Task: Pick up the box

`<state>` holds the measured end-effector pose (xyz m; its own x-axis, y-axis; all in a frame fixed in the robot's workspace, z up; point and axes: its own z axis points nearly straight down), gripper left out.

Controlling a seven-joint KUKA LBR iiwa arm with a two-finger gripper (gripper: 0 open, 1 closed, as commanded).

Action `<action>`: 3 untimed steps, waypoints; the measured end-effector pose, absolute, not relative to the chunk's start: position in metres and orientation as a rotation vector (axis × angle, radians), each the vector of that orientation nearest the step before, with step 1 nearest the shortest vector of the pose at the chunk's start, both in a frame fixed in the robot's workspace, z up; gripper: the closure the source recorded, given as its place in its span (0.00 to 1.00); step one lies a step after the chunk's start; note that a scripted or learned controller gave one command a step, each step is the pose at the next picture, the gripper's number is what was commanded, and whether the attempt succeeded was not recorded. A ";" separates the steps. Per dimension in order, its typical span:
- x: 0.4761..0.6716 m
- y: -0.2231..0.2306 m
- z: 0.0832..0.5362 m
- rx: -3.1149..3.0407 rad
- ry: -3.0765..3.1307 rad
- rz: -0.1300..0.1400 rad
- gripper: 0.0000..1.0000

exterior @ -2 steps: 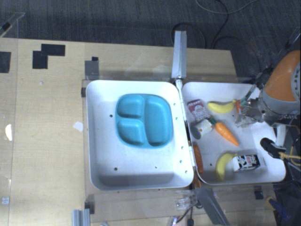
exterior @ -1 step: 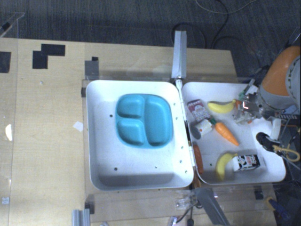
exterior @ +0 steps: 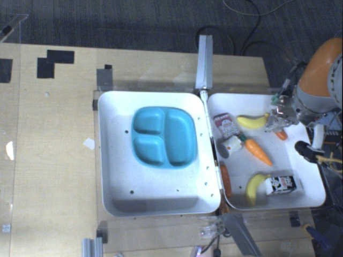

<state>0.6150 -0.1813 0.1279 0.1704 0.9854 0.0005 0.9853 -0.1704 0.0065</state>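
Overhead, the grey arm with its orange band reached in over the right bin [exterior: 316, 197], the jaws [exterior: 280, 119] hanging at the bin's far right corner; whether they stood open or closed could not be told from this angle, and nothing could be seen held in them.

The box [exterior: 281, 184], a small black-and-white carton, lay flat well toward the camera from the jaws and slightly to their right, touching a banana [exterior: 253, 187]. A second banana [exterior: 252, 122] lay just left of the jaws, an orange carrot [exterior: 257, 151] below and to their left, and a small red-labelled packet [exterior: 225, 125] farther left. Across the divider, the left bin [exterior: 115, 159] carried a blue compartment plate [exterior: 163, 136].

A clean pick would likely call for the jaws to travel toward the camera, centre over the carton, and close across its narrow sides, kept clear of the banana pressed against its left end. A descent too near that end risked pinching the fruit instead.

The wrist was tilted steeply downward, its cabling bunched on the right.
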 end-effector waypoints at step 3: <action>0.655 -0.184 0.183 3.018 0.868 0.004 1.00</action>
